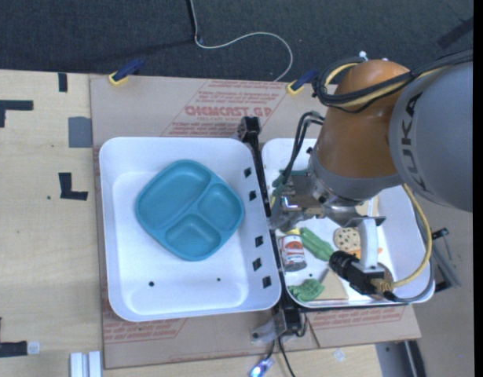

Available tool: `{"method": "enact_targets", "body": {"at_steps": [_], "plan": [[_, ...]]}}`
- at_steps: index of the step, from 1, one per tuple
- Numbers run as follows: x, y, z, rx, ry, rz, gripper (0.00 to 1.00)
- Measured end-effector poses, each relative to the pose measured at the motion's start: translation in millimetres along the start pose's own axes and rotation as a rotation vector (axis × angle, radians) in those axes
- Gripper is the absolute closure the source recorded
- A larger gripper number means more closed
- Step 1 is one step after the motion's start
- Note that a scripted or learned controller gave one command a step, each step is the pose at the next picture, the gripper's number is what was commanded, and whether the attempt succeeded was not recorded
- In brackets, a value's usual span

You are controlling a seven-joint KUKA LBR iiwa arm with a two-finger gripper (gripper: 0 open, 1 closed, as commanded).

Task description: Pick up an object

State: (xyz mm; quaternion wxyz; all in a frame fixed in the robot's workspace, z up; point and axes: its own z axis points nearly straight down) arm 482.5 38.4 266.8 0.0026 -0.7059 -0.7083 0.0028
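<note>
The grey arm with its orange band (367, 124) hangs low over the right bin (418, 289) and covers most of it. My gripper (294, 204) reaches down at the bin's left side, just above a small red-and-white can (294, 252). A green pod-shaped piece (316, 242) lies right of the can, with a spotted cookie (345, 238) beside it. Another green piece (308, 290) rests at the bin's near edge. The arm hides the rest of the bin's contents.
A blue divided plate (190, 209) lies in the left bin (119, 289). A black divider with clips (261, 203) runs between the bins. Cables (359, 277) hang off the wrist over the right bin. Cardboard (217, 108) underlies both bins.
</note>
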Motion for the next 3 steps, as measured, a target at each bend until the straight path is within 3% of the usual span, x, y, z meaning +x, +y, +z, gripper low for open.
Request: {"method": "enact_targets", "body": {"at_steps": [1,2,3], "plan": [[-3,1,-92,-0.015,0.001,0.001,1.0],[19,0,-113,-0.009,0.001,-0.001,1.0],[32,0,-180,-0.014,0.001,0.0,1.0]]}}
